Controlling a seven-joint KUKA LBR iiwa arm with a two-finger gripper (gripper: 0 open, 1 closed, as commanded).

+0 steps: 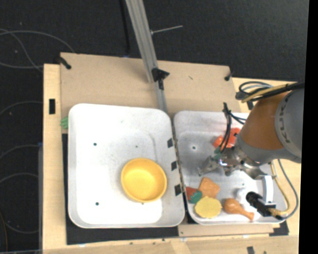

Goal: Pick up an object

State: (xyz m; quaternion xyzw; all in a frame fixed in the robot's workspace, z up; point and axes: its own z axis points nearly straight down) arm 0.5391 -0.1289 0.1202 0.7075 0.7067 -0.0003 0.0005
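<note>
Gripper (216,164) low over right bin (186,131), finger state unreadable, poised for clutter at 6 o'clock: orange block (209,187), yellow disc (207,207), drumstick (236,207).

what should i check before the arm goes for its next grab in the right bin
1. Gripper is over the right bin: ok.
2. Nothing seen between the fingers: ok, none is visible there.
3. Fingers open enough to grab: cannot tell, they are too blurred.
4. Targets within the bin: ok, orange piece, yellow disc and drumstick-shaped toy lie near its front edge.
5. Targets spaced apart: not ok, the orange piece, yellow disc and a green piece crowd together.
6. Yellow bowl out of the way: ok, it sits in the left bin.
</note>
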